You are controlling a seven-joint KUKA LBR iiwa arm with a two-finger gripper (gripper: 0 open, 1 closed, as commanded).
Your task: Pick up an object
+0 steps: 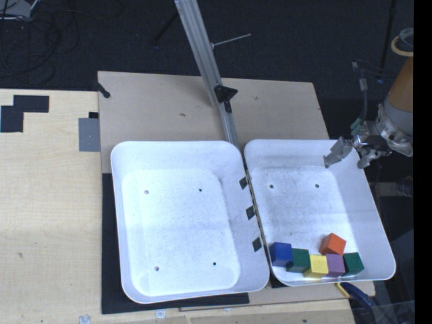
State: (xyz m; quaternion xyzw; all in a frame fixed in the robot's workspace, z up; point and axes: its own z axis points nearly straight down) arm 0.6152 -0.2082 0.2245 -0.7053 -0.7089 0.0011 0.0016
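Note:
Several small blocks huddle at the near edge of the right bin point(304, 181): a blue one point(281, 252), a dark green one point(298, 260), a yellow one point(317, 264), a purple one point(335, 264), an orange one point(333, 243) and a green one point(353, 262). My gripper point(352, 155) hangs over the far right corner of that bin, well away from the blocks. Its fingers are spread open with nothing between them.
The left bin point(175, 214) lies beside the right one, joined by black clips point(250, 212) along the shared rim. A slanted aluminium rail point(206, 63) rises from behind the bins. The bench drops off just right of the right bin.

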